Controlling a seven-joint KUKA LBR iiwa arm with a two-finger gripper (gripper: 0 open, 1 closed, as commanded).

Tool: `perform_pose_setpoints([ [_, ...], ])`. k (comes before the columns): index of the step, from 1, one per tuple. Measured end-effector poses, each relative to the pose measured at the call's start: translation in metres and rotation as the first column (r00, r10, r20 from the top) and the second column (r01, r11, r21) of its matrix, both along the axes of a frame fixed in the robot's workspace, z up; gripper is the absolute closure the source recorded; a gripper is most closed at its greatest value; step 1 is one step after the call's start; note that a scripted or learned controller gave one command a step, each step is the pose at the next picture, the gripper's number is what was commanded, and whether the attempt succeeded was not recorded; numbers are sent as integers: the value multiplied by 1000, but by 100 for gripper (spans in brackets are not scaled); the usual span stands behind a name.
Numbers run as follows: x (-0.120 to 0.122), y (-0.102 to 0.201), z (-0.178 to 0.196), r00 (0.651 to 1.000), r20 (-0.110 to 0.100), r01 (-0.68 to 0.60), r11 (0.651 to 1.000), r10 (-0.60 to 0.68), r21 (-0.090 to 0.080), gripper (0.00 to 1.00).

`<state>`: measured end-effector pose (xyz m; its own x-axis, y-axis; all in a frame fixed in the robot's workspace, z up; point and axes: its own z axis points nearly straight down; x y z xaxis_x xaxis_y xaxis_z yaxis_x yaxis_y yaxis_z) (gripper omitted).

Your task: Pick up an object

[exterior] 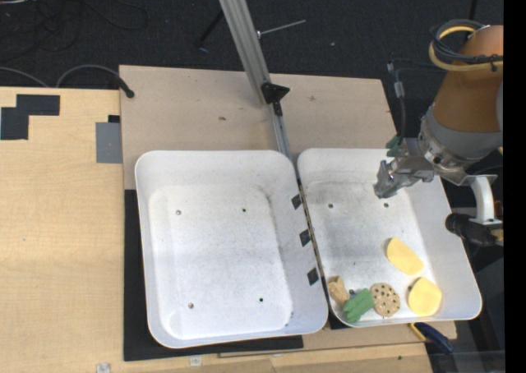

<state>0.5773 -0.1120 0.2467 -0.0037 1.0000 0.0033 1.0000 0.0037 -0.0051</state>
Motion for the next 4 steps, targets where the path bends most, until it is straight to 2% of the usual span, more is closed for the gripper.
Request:
perform_pose_setpoints([
  [1, -16, 54, -13, 1000, -1, 0, 1000, 0, 0, 100],
  [2, -19, 101, -17, 1000, 0, 0, 1000, 0, -1, 100],
  [3, -32, 154, -7, 1000, 0, -1, 1000, 1, 0, 100],
  [4, -51, 200, -20, 1000, -2, -1, 1000, 1, -2, 100],
])
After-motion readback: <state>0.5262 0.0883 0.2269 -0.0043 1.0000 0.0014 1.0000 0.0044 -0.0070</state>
